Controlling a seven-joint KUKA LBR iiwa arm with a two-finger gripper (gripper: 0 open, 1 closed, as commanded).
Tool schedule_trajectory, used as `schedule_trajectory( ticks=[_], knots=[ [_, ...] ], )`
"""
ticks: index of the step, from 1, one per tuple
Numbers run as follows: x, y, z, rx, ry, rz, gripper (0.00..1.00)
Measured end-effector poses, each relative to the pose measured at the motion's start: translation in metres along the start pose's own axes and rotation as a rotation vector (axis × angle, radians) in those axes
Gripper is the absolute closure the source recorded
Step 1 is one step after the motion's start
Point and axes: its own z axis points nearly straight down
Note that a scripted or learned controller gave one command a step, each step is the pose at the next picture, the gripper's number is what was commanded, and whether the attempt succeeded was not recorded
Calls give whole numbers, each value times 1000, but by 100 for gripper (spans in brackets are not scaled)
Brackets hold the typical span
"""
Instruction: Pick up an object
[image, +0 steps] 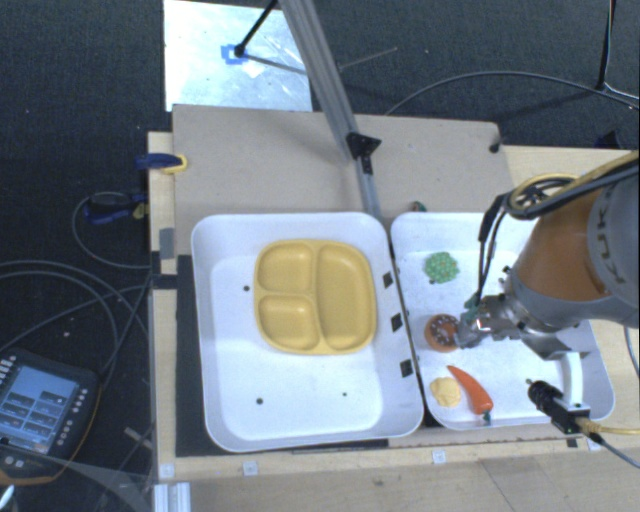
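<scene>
Bright even light from above, white bins (300, 420) shining a little, soft small shadows under things, picture a bit fuzzy and grainy, dark floor (70, 100) dim far from the gripper (470, 328)

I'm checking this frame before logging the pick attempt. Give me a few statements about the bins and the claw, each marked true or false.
1. The yellow divided plate lies in the left bin. True.
2. The green broccoli piece sits on the yellow plate. False: it lies in the right bin, apart from the plate.
3. The claw is right beside the brown donut. True.
4. The orange carrot lies in the left bin. False: it is in the right bin, next to a pale yellow item.
5. The arm hovers over the left bin. False: it is over the right bin.
</scene>
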Motion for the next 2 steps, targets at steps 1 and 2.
schedule_trajectory(
  ticks=[1,2],
  knots=[
    [-4,9,-47,-1,-1,-1,100],
    [-4,12,-97,-2,-1,-1,100]
  ],
)
